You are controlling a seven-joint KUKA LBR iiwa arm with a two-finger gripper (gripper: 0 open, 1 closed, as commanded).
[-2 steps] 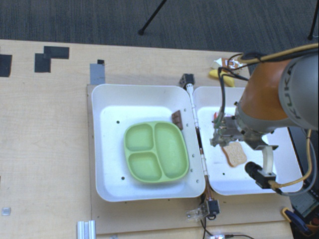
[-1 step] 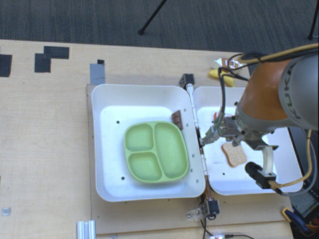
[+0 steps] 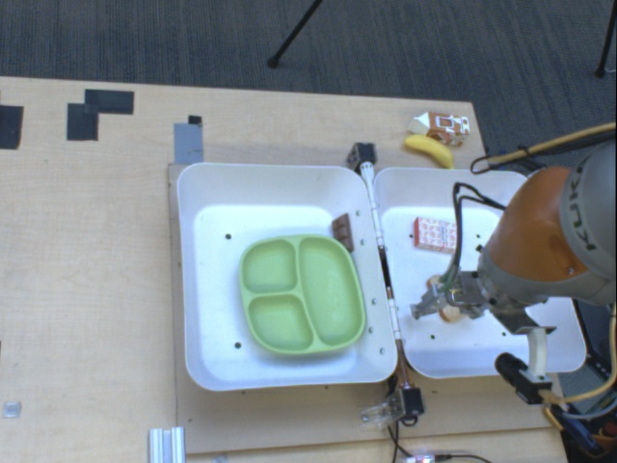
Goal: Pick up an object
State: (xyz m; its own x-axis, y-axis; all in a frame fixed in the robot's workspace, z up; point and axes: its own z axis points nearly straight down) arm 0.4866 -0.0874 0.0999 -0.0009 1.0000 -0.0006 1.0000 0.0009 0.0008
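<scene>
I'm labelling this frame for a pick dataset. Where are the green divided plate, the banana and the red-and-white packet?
green divided plate [image 3: 339, 295]: camera view, floor of its long right compartment.
banana [image 3: 428, 149]: camera view, middle of its yellow body.
red-and-white packet [image 3: 435, 233]: camera view, centre of its printed face.

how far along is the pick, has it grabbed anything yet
Done: the arm has reached into the right bin, and the pincer sits low beside a small brownish object. In hand: nothing visibly lifted; whether it grips that object is unclear. Left: securing and raising an object. The red-and-white packet lies untouched, as does the green divided plate.
</scene>
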